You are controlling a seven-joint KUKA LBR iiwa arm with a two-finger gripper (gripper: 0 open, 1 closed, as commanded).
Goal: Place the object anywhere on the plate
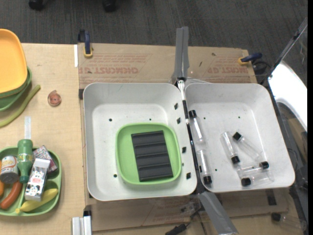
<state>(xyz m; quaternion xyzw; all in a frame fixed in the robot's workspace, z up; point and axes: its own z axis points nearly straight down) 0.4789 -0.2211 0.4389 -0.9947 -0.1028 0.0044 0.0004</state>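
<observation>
A green square plate [124, 153] lies in the left white bin [98, 126], toward its front middle. A dark grey ribbed block [152, 155] rests flat on the plate's centre. In the right white bin [230, 104] lie several clear tubes with black caps. One tube [196, 129] and another [204, 168] lie along the bin's left wall. A tube [229, 148] and two more [250, 152] [254, 174] are scattered near the front right corner.
The bins sit on brown cardboard [127, 67] held by clamps [85, 42] [249, 58]. On the bench to the left are stacked yellow and green plates [10, 67], a small pink piece [54, 98] and a green tray of toy food [29, 182]. A white curved body [291, 89] stands at the right.
</observation>
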